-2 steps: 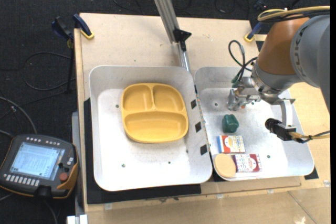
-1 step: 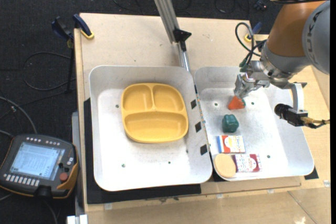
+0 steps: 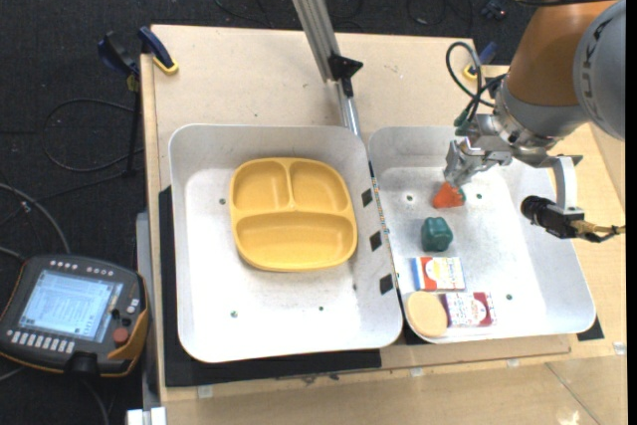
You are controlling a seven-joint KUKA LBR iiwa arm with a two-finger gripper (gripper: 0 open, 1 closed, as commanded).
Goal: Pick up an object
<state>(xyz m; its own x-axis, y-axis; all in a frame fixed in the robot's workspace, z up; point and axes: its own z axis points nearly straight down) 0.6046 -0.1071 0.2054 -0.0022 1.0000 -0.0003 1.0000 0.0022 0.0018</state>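
Two white bins sit on the worktop [image 3: 249,65]; over the right bin [image 3: 557,304], the gripper [image 3: 460,172] hangs directly above an orange object [image 3: 448,196], possibly touching it. Fingers' state, I cannot tell.

Robot arm [image 3: 572,55], seen from above. The widest visible part is a rounded shell in glossy orange-brown, bordered on its right by a pale grey casing bearing part of dark lettering. A yellowish cable loops over the top of the shell. Below the shell, a darker grey metallic wrist section narrows toward the claw [image 3: 460,172], a small assembly of grey and silver parts. Thin dark and green-tinted cables [image 3: 464,75] curl in loops beside the wrist. A white curved bracket [image 3: 567,179] hangs from the lower side of the wrist and carries a short black cylindrical part [image 3: 545,212] with a thin wire trailing from its end.
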